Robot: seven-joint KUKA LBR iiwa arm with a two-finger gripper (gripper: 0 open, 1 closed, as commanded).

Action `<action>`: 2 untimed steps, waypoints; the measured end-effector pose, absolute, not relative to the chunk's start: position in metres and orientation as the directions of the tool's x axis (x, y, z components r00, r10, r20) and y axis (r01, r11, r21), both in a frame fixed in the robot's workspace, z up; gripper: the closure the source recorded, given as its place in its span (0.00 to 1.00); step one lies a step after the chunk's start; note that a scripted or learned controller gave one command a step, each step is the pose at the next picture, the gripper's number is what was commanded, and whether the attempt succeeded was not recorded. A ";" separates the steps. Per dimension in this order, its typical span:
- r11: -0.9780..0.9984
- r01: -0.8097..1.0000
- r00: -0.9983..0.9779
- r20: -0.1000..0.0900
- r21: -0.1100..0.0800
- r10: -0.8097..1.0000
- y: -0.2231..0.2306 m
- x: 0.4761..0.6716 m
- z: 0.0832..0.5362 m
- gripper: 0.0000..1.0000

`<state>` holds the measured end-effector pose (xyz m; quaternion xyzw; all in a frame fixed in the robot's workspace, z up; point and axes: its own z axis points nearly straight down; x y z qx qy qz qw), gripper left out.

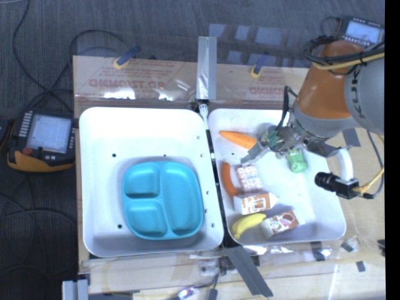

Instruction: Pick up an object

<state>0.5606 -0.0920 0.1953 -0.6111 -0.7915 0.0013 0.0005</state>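
The gripper [259, 150] hovered in the right bin [325, 227], fingers spread wide and holding nothing, its tips just at 5 o'clock of the carrot [236, 139] and above a small carton [249, 178].

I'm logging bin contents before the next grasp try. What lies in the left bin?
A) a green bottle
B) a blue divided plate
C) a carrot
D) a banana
B: the blue divided plate lies in the left bin, while the banana, carrot and green bottle all lie in the right bin.
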 end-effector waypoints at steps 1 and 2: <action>0.156 0.988 -0.156 -0.003 -0.001 0.988 -0.160 0.615 0.230 0.00; -0.063 0.998 0.063 -0.001 0.000 0.998 -0.185 0.642 0.130 0.00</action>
